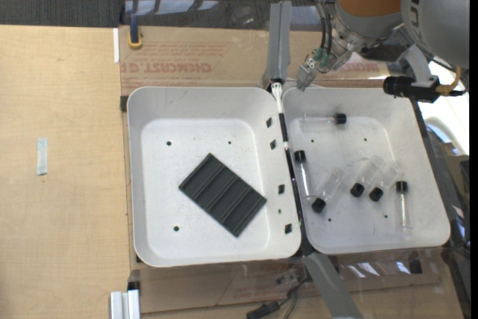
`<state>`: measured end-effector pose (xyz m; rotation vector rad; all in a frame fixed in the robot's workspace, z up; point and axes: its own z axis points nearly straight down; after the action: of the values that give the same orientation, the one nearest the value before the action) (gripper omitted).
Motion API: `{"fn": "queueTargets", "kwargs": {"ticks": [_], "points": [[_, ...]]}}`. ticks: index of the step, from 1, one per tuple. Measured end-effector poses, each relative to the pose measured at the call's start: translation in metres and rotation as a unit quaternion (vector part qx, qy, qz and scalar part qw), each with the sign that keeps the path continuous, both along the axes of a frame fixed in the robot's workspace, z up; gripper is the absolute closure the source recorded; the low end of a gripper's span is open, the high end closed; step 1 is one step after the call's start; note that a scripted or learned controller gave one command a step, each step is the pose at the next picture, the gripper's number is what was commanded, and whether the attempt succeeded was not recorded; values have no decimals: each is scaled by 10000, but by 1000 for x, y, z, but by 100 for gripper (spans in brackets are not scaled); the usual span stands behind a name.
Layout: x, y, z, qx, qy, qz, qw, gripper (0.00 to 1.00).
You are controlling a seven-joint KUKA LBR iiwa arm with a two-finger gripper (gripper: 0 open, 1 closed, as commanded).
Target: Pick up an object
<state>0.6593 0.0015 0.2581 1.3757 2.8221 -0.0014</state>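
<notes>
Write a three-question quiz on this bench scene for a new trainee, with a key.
1. True or false: the dark ribbed panel lies in the right bin.
2. Which bin holds the clear vials with black caps? A) left bin B) right bin
3. Fill in: the gripper is above the right bin's far ___ corner.

Key: 1. False, it lies in the left bin. 2. B. 3. Left, close to the divider between the bins.

Fixed overhead slant over both bins point(134, 160)
</notes>
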Motion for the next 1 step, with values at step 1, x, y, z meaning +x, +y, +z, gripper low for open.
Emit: {"fn": "queueTargets", "kwargs": {"ticks": [1], "points": [[-9, 29, 1, 3, 10, 371, 9993, 100]]}}
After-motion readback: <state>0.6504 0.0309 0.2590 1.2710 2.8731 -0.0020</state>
